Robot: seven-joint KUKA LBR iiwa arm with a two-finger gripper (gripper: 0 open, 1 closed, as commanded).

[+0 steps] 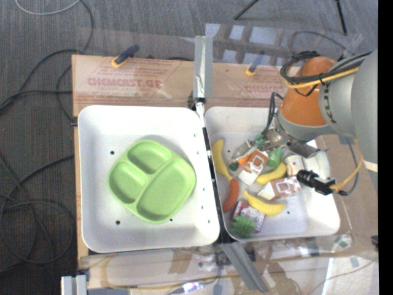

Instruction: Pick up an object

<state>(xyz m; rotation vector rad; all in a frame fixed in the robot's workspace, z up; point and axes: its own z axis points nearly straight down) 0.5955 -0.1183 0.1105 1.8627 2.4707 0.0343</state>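
Basically end effector hangs over right bin's toy-food pile at 12 o'clock to grab; grip state unclear.

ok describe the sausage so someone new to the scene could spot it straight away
Look in the right-hand white bin, the cluttered one. Along its left wall, just below a yellow banana, lies the sausage. It is the only orange-red, stubby cylinder there; the neighbours are yellow bananas or boxy packets.

bins: glossy white plastic | tray: matt green plastic | floor: rough carpet
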